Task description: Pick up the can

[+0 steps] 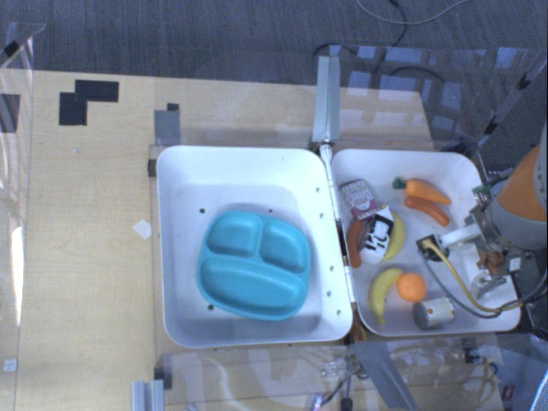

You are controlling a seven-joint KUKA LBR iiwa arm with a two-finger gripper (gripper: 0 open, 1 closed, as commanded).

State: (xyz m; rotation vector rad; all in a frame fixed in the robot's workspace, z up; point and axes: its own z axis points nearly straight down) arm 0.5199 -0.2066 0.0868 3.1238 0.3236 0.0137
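Left bin (171, 229) holds a blue divided tray (254, 264), sitting flat near the middle. Right bin (462, 163) is cluttered: a small packet (359, 195) near the divider, a black-and-white item (373, 236) lying on a banana (395, 234), a carrot (425, 191) up top with a sausage-like piece (428, 211) just below it. Lower down, a second banana (383, 289) touching an orange (411, 288). The can (434, 312) lies on its side at the bin's front edge, just right of the orange. Gripper (492, 268) sits above the bin's right side, near the can but not on it; can't tell its opening, nothing visibly held.
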